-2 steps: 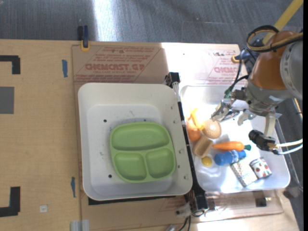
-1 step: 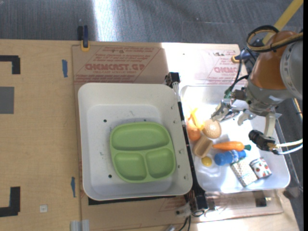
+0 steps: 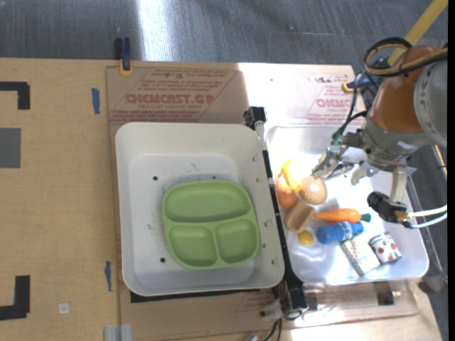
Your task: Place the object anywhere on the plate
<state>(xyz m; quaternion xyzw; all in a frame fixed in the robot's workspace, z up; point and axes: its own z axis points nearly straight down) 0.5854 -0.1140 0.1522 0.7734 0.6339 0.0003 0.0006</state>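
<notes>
I have the claw [image 3: 334, 163] over the right bin [image 3: 419, 258], metal fingers splayed apart, nothing between them. Grey arm [image 3: 426, 105] with glossy orange band comes in from the right.

Just below-left of the fingertips: a round pale tan ball-like object [image 3: 313, 189], matte, almost touching the claw tip; can't tell if there's contact. Left of it, against the bin wall, an orange wedge-shaped piece [image 3: 285, 187], smooth plastic look. Below that a tan cylinder, bread-roll shape [image 3: 299, 217], and a small yellow round thing [image 3: 305, 238]. Below the claw: an elongated orange carrot [image 3: 338, 215] lying flat, a blue rounded bottle-like item [image 3: 335, 232] beside it, then a small box with printed label [image 3: 360, 256] and a white can with red spots [image 3: 384, 247] further down-right.

The plate [image 3: 210, 223] is well left of the claw, in the left bin [image 3: 135, 190]: matte green plastic, rounded-square, three compartments, one long on top, two smaller beneath. Both bins are shallow white glossy plastic, sitting on brown cardboard [image 3: 57, 190].
</notes>
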